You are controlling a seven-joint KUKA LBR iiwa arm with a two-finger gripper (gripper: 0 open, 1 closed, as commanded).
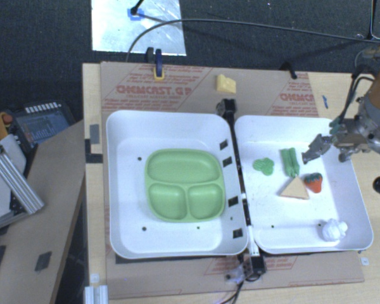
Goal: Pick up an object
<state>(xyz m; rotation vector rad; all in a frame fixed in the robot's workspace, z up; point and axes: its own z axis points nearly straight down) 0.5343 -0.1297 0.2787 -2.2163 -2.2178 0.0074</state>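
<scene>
Down at the bottom of the frame, some wires (244, 274) stick out where the two bins meet. Just above them, in the lower right corner of the right bin (348, 189), lies a small white lump (332, 230), very close to the rim.

Near the middle of that bin sit four small things close together. One is a tan wedge (294, 189). It touches a red strawberry (313, 182) on its right. Above the wedge is a long green piece (289, 162), and to its left is a round green piece (263, 166). Lots of bare white floor lies around them, mostly along the top and the bottom left.

At the right side of the frame, the gripper (326, 148) hangs over the upper right part of this bin, above the strawberry. Its fingers look a little apart, and nothing is between them. It is close to the bin's right edge.

On the left, the left bin (123, 144) holds a green tray (183, 184) with three parts. The tray sits in the middle, with white floor all around it.

Black clips (231, 182) run down the line between the bins. Up top, a yellow block (226, 83) lies on the brown board (177, 87), outside the bins. A yellow clamp (158, 65) sits at the board's top edge, to the left of the block.
</scene>
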